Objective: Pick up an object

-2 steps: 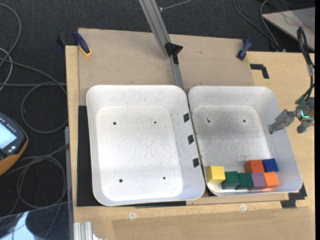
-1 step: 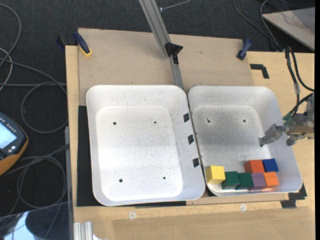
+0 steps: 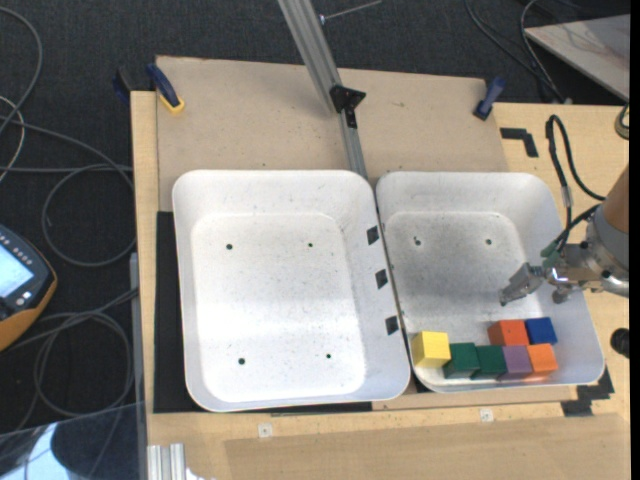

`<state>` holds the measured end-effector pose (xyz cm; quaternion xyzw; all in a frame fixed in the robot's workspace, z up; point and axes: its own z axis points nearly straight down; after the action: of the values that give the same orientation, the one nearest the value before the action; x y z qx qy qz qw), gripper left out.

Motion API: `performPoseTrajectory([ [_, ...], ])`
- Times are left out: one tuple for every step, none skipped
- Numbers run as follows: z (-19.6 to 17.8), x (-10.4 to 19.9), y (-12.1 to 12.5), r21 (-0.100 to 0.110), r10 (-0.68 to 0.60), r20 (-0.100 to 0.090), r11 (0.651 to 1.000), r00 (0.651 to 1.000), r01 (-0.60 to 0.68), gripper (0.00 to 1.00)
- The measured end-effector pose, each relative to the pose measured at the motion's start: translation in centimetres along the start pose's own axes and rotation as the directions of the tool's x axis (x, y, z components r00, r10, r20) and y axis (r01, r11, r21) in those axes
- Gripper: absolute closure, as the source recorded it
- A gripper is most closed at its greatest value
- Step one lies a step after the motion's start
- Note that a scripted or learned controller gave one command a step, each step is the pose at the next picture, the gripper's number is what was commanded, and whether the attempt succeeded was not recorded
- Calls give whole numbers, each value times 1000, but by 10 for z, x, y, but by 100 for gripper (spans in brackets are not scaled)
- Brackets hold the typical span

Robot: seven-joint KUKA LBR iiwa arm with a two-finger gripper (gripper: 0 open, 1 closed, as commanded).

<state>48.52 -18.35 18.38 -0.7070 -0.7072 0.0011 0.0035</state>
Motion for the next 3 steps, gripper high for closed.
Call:
performPoseTrajectory([
  [62, 2, 0, -5, 0, 2, 1000, 1000, 0, 0],
  [49, 2, 1, -10, -1, 3, 1000, 1000, 1, 100],
  [0, 11, 3, -13, -2, 5, 1000, 1000, 2, 100],
])
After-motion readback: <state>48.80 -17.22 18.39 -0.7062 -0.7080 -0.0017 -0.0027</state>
